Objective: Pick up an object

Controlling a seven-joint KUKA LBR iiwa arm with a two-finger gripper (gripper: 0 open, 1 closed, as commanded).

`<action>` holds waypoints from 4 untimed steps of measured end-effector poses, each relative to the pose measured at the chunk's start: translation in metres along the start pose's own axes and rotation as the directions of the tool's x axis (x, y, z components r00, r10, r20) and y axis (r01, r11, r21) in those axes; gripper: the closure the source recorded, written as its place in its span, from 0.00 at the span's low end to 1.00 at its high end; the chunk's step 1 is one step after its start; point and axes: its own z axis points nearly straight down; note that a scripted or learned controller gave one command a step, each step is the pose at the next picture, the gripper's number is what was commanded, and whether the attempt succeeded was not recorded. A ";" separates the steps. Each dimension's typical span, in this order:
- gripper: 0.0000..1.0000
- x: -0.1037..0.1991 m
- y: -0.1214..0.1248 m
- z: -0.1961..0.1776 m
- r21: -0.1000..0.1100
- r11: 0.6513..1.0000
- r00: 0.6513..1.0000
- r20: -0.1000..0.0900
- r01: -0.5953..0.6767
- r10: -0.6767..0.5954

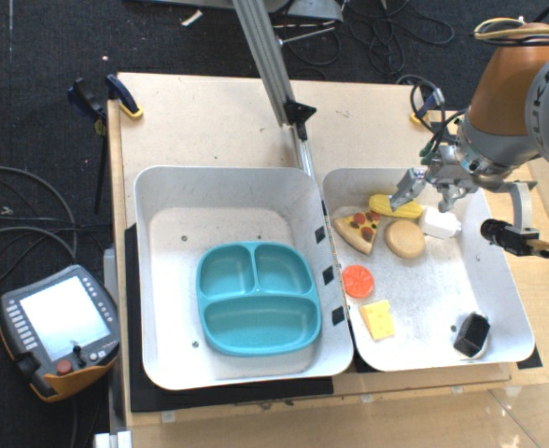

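1. The desk [209, 110] carries two shallow white bins side by side: the left bin [162, 194] in the lower centre of the frame and the right bin [499, 297] to its right.
2. A blue divided plate [256, 297] with three compartments lies flat in the left bin.
3. The arm [513, 91], grey with an orange band, enters from the upper right of the frame and reaches down over the far part of the right bin.
4. The gripper [422, 187] hangs over the upper part of the right bin with its two fingers spread apart; nothing can be seen between them. One finger [406, 190] points down toward the yellow banana [391, 205], just beside it.
5. A white block [440, 222] lies just right of the banana, under the gripper body.
6. A pizza slice [358, 231] lies near the left wall of the right bin, with a round tan cookie [405, 240] just right of it.
7. An orange round slice [357, 281] lies below the pizza, and a yellow cheese wedge [378, 319] below that.
8. A black object [471, 334] sits in the lower right corner of the right bin, well apart from the rest.
9. A control pendant [55, 329] lies at the lower left of the frame, off the desk.
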 end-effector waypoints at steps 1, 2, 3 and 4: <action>0.00 0.011 -0.002 0.057 0.001 1.000 1.000 -0.001 0.002 -0.002; 0.00 0.009 0.003 0.087 -0.018 1.000 1.000 0.005 0.000 0.001; 1.00 0.009 0.004 0.075 -0.022 1.000 1.000 0.006 0.001 -0.001; 1.00 0.000 0.002 0.017 -0.011 1.000 1.000 0.002 -0.001 0.001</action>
